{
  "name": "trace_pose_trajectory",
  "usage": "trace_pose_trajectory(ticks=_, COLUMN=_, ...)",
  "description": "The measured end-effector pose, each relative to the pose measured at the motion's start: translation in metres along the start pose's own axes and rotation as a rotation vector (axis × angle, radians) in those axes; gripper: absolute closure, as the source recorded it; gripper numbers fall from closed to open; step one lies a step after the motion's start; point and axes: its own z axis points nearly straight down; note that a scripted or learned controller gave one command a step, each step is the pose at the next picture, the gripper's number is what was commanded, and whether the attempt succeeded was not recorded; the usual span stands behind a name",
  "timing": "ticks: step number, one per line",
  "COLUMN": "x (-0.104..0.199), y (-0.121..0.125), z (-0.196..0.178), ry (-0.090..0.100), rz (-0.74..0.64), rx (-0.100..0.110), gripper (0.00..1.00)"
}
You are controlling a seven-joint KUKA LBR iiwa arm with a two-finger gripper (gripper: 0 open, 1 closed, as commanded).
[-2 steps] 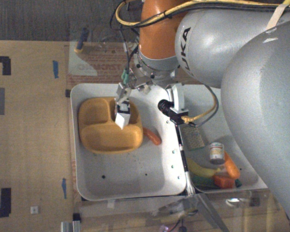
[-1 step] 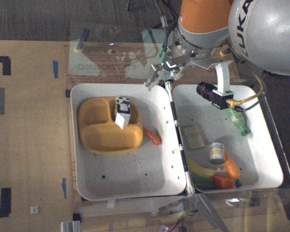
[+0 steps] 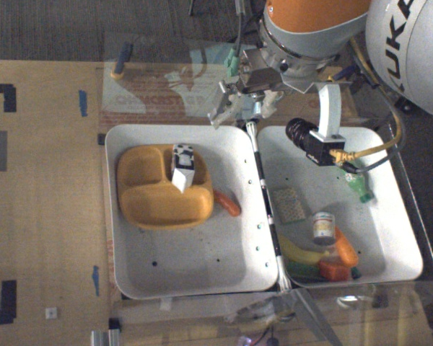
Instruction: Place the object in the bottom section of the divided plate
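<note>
Grey and orange, the arm marked "KUKA" holds its hand (image 3: 247, 99) above the bins' far edge, its opening impossible to tell, gripping nothing visible.

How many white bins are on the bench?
2. The left bin holds the yellow divided plate, with a small carton on it and a carrot beside it. The right bin holds a banana, a can and other bits.

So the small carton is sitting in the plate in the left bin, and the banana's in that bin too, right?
Not quite. The camera view shows the small carton in the divided plate in the left bin, but the banana lies in the right bin.
</note>
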Motion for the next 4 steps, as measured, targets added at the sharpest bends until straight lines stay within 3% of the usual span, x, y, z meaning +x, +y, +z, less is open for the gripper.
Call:
trace_pose_trajectory(ticks=1, x=-0.041, y=-0.023, z=-0.023, ry=-0.001, rz=0.104, rx=-0.001, gripper=0.0)
trace_pose_trajectory(ticks=2, x=-0.032, y=-0.043, z=0.01, ry=0.0, rz=0.372, rx=0.006, gripper=0.0)
trace_pose_trajectory(ticks=3, x=-0.003, y=-0.004, z=-0.022, ry=-0.001, rz=0.636, rx=0.002, gripper=0.0)
trace_pose_trajectory(ticks=4, x=0.014, y=0.023, z=0.014, ry=-0.001, rz=0.499, rx=0.005, gripper=0.0)
